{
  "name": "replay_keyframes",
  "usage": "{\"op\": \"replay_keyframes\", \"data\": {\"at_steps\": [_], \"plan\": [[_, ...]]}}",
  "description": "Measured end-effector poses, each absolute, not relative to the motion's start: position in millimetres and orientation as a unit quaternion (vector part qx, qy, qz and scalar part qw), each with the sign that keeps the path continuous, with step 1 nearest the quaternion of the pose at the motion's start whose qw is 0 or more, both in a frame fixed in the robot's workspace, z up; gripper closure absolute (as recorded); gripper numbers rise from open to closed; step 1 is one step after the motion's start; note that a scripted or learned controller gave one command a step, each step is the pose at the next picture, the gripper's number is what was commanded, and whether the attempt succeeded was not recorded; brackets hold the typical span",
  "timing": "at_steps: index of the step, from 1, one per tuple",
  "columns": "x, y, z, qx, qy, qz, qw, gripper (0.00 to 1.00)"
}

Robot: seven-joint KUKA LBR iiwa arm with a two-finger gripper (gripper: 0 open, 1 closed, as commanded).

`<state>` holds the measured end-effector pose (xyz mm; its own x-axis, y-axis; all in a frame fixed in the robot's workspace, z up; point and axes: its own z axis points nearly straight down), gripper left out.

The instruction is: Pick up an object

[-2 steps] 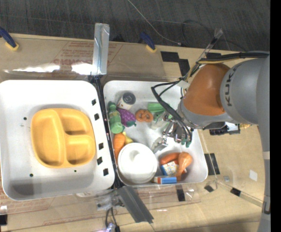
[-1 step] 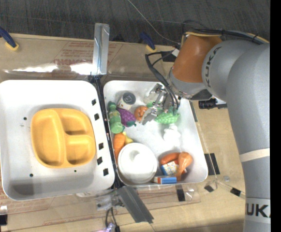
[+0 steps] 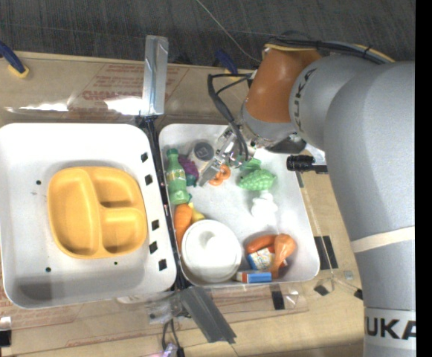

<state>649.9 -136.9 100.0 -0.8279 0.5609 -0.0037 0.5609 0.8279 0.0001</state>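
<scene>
You had the gripper (image 3: 227, 155) lowered into the upper part of the right bin (image 3: 305, 222), right of the frame's centre, but how its tips stood was too small and cluttered to tell, so I can't say whether it pinched anything. Just below it lay a small orange piece (image 3: 218, 177), with a dark round object (image 3: 203, 152) to its left and a leafy green toy (image 3: 256, 178) to its right. Along that bin's left wall you had a green bottle (image 3: 175, 177) above a carrot (image 3: 183, 220), and a white bowl (image 3: 210, 250) sat lower in the bin. In the left bin (image 3: 22, 155), a yellow divided tray (image 3: 97, 210) rested near the middle.
</scene>
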Motion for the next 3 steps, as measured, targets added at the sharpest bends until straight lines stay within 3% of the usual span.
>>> {"op": "replay_keyframes", "data": {"at_steps": [1, 3], "plan": [[641.6, -170, 94, 0.273, 0.962, -0.0002, 0.001, 0.00], [649.6, -160, 97, 0.357, 0.934, 0.0000, 0.002, 0.00]]}}
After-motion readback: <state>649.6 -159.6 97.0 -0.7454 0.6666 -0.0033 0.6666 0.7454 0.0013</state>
